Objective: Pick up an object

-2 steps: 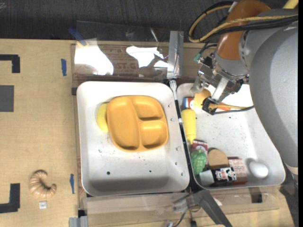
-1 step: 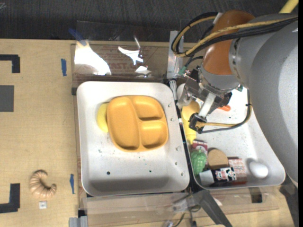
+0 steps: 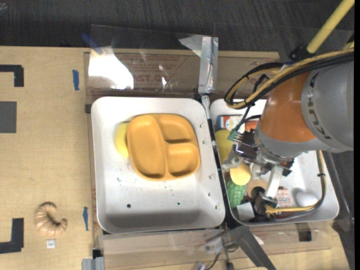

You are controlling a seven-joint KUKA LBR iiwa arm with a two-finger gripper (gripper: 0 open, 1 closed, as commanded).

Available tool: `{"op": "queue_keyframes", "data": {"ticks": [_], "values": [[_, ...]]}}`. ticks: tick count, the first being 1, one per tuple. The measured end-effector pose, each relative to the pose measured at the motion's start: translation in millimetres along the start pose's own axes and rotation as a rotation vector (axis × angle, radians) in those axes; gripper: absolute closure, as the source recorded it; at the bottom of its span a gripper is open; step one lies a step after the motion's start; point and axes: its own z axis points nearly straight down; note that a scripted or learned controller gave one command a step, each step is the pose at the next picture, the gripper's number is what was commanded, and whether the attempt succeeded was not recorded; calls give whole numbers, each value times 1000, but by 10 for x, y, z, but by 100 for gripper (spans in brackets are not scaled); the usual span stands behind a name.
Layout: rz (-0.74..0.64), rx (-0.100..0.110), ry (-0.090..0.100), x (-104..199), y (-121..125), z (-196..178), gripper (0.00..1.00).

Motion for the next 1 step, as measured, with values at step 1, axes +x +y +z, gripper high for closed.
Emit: {"op": "queue_keyframes", "data": {"ticks": [1], "values": [[-1,-1,1,11,4,-94,100]]}}
